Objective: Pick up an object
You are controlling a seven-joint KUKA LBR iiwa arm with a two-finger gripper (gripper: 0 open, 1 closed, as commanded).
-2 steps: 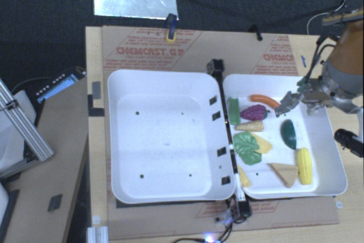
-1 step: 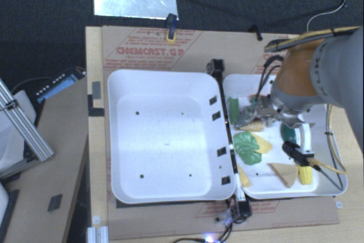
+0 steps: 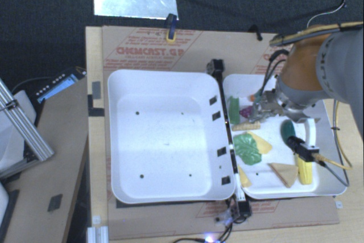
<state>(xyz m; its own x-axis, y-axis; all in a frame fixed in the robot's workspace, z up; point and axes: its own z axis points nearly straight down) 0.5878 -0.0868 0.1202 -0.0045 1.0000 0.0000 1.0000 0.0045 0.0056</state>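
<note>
The likeliest thing for me to take is the small purple piece, lying in the far left part of the right bin, just right of a long green pod that runs along the bin's left wall. My gripper sits right beside that purple piece, low over the bin floor. Whether my fingers are wide or narrow I cannot tell; they are small and dark against the clutter, and I see nothing clearly between them.

Nearer the front lie a leafy green lettuce touching a pale yellow slice, then a tan wedge and a yellow corn cob by the near right corner. A dark green object lies under my wrist. The left bin is to the left, across the divider.

My worry is the crowding. The purple piece sits close to the pod and the wall, so I may pinch both, or push the piece against the wall and close on air. My wrist could also nudge the dark green object as I lift.
</note>
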